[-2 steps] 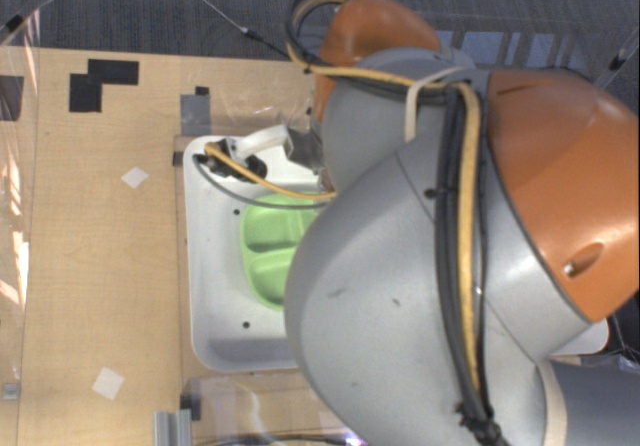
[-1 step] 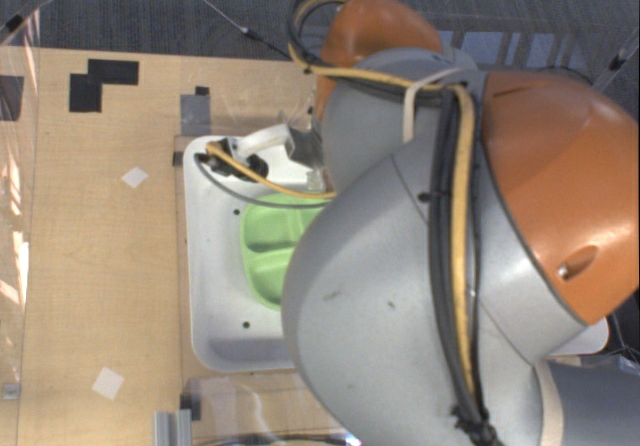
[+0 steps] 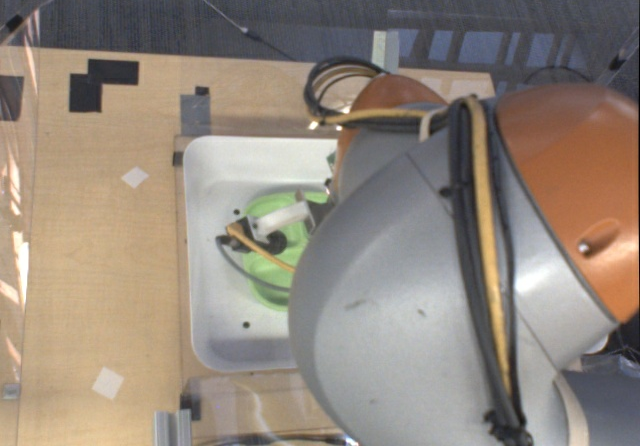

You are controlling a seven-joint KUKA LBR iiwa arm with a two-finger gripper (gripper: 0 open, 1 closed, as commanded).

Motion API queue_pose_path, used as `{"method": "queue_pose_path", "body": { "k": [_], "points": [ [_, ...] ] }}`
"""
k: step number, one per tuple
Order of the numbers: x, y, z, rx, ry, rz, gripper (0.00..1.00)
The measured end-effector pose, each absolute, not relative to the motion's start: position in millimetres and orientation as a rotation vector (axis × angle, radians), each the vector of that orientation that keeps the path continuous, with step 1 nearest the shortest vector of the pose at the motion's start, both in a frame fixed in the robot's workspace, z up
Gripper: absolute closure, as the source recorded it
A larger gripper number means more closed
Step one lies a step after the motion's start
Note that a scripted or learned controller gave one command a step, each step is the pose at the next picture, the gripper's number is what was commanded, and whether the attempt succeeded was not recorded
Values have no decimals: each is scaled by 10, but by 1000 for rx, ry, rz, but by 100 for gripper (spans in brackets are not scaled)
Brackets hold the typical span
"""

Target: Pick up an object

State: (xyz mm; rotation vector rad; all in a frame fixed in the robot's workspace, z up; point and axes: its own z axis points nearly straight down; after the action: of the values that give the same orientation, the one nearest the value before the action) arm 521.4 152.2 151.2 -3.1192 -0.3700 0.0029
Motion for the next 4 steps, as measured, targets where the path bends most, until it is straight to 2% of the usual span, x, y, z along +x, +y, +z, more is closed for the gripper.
{"method": "queue_pose_path", "body": {
  "k": [1, 2, 3, 4],
  "points": [
    [6234, 1400, 2019, -3091, -561, -3, 0],
    [5664, 1628, 1898, -3098, -512, 1, 0],
    [5185, 1588, 1196, -3033, -810, -14, 0],
    [6010, 1702, 1054, -3024, -855, -62, 0]
  ]
}}
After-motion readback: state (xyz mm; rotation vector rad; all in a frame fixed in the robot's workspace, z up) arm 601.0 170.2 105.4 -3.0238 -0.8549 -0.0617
